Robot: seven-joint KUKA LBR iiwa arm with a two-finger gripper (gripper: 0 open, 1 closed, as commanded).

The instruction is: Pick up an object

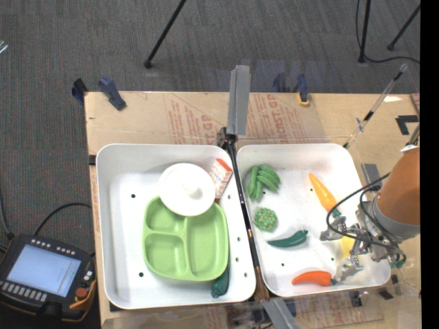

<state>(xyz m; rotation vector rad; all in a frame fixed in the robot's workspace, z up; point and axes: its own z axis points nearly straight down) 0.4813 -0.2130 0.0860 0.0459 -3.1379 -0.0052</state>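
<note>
Arm: grey KUKA arm with its orange band (411, 187) at the frame's right edge, reaching in over the lower right corner of the right bin (291, 151).
Gripper: the gripper (351, 258) sits low over the bin floor, its metal fingers (343, 271) pointing down and left; whether they stand open or closed cannot be told, as cables and the wrist body crowd that part of the view.
Nearest object: an orange toy pepper (312, 277) lies flat on the floor of the right bin, near its front wall, its right end just beside the fingertips. Nothing is visibly between the fingers.
Partly hidden object: a yellow item (347, 242) shows just behind the gripper, mostly covered by it; its kind is unclear.
Other objects, right bin: a dark green pepper (288, 238), a round green vegetable (265, 218), a bunch of pea pods (262, 179), and an orange carrot (321, 192).
Left bin: the left bin (110, 157) holds a green divided tray (185, 242), a white lid or plate (187, 189) overlapping the tray, a small carton (221, 174), and a dark green item (220, 286) at the front wall.
Step in hand (judgement): closing in on the orange pepper.
Good practice (judgement): centre the fingers across the pepper's narrow width rather than its tapered end, keep clear of the front wall, and confirm the grasp before lifting.
</note>
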